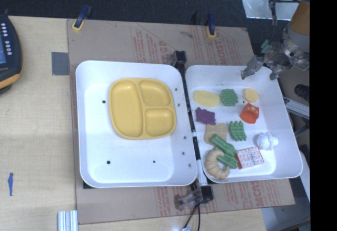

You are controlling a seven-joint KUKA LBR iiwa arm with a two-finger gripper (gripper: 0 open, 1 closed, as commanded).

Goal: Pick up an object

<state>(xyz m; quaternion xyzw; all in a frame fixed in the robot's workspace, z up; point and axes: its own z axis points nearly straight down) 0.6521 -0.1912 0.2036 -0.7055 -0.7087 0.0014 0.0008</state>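
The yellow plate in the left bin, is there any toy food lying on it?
No, the yellow plate has nothing in its three sections; the toy food all lies in the right bin.

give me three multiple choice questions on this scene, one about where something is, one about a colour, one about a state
1. Where does the yellow divided plate lie?
A. in the left bin
B. in the right bin
C. on the cardboard outside both bins

2. What colour is the ruffled item beside the yellow oval piece?
A. blue
B. purple
C. black

3. What is between the fingers of the gripper?
A. the orange-red piece
B. the white crumpled item
C. nothing

Answers:
1. A, it sits within the left bin.
2. B, the ruffled item is purple.
3. C, the gripper hangs open at the right bin's far edge, above the toys.
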